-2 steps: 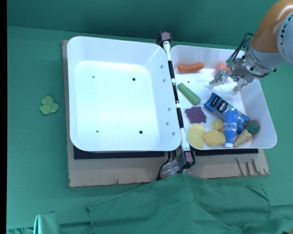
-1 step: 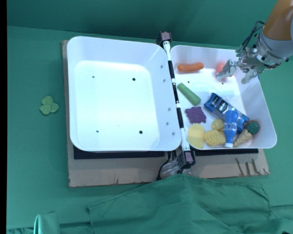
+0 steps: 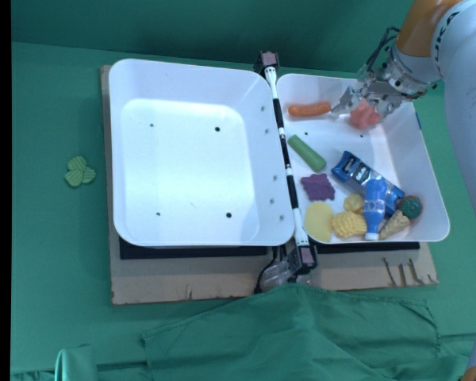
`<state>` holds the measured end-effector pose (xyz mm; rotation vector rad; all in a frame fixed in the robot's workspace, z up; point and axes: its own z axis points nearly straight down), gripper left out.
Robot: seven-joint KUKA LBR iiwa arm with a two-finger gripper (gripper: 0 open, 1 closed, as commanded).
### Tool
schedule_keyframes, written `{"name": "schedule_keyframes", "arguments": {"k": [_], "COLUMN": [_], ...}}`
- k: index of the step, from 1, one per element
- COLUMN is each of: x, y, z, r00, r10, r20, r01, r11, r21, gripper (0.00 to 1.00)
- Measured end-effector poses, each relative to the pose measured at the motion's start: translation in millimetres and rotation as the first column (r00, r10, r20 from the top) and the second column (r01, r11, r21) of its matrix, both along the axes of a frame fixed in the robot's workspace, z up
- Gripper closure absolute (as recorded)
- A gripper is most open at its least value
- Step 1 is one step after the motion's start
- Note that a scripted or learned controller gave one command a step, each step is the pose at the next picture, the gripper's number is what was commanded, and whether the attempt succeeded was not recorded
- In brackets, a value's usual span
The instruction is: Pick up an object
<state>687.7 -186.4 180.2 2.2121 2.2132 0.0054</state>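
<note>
Since the pinkish-red lump [image 3: 365,115] sits at the far end of the right bin [image 3: 428,182], seemingly between the spread fingers of the hand [image 3: 366,101], closing squarely on it before lifting straight up, clear of the orange carrot [image 3: 309,109], looks wisest.

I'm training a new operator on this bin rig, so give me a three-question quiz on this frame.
1. True or false: the gripper is over the left white bin.
2. What lies beside the long orange carrot-shaped toy? A) salmon-pink lumpy toy B) blue plastic bottle
3. Which item lies outside both bins?

Key: 1 false, it is over the right white bin. 2 A. 3 the small green leaf-shaped toy on the green cloth.
</note>
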Motion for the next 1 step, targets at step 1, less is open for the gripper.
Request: {"name": "schedule_keyframes", "arguments": {"k": [1], "x": [0.6], "y": [-1.7], "z": [19.8], "r00": [1.000], "r10": [-0.004], "r20": [0.011], "r01": [0.004], "r11": [1.000], "r21": [-0.004], "gripper": [1.00]}}
